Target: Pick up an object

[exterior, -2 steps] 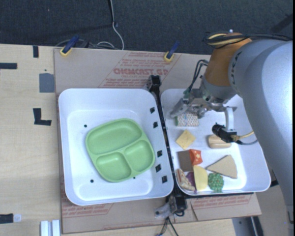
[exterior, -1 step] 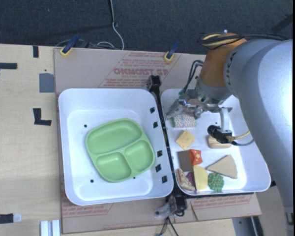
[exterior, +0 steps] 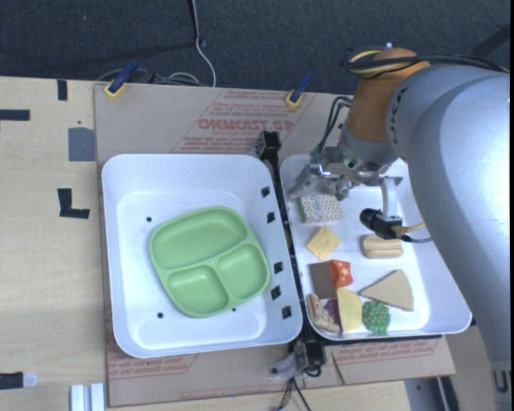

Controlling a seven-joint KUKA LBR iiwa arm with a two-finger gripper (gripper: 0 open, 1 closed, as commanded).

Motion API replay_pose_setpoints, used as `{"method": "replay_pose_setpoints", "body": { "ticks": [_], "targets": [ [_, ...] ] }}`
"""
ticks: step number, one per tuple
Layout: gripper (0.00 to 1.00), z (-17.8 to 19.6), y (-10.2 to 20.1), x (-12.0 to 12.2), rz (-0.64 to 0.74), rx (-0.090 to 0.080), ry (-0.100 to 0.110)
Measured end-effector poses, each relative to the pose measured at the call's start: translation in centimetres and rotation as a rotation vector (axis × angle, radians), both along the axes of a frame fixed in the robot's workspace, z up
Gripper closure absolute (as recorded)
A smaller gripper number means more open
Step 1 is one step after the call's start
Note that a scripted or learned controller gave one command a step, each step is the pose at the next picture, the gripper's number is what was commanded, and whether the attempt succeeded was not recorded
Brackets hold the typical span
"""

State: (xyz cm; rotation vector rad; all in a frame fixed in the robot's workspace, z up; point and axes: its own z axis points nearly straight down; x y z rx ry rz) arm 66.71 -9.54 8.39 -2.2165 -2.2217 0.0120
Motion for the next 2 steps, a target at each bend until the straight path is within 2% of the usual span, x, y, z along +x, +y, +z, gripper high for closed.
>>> {"method": "replay_pose_setpoints", "body": {
  "ticks": [1, 2],
  "targets": [
    [1.0, 1.0, 0.08, 0.04, -0.001, 0.001, -0.004],
    [0.0, 0.96, 0.09, 0.02, -0.001, 0.0, -0.004]
  ]
}}
